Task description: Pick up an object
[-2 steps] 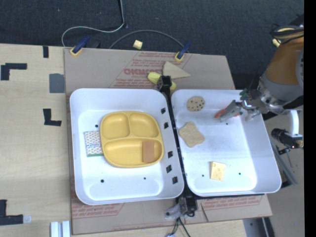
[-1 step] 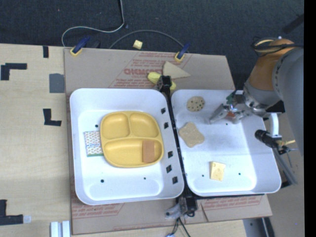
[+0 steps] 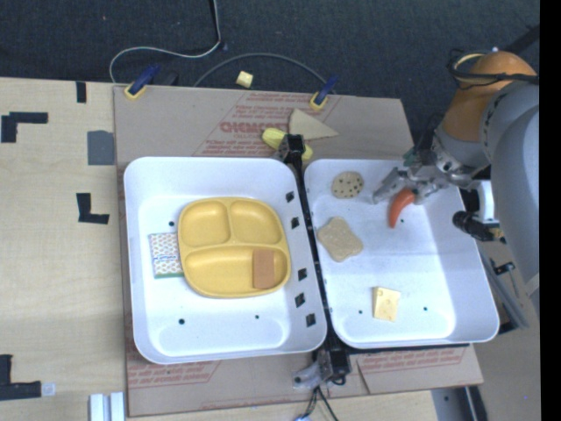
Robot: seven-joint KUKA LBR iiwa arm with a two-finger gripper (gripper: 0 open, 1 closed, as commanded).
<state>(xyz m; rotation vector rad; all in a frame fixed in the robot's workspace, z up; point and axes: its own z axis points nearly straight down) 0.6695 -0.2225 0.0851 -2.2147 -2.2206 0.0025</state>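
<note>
An orange-red chili-shaped piece [image 3: 401, 207] hangs tilted between the fingers of the gripper [image 3: 408, 188], clamped at its upper end, over the far right part of the right bin [image 3: 473, 310]. In that bin lie a cookie [image 3: 347, 184], a bread slice [image 3: 339, 239] and a cheese cube [image 3: 386, 304]. The left bin [image 3: 140, 235] holds a yellow divided plate [image 3: 232, 246].

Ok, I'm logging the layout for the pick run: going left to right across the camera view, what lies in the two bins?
Patterned card → yellow divided plate → brown piece on the plate → bread slice → cheese cube → orange-red piece at the gripper.
</note>
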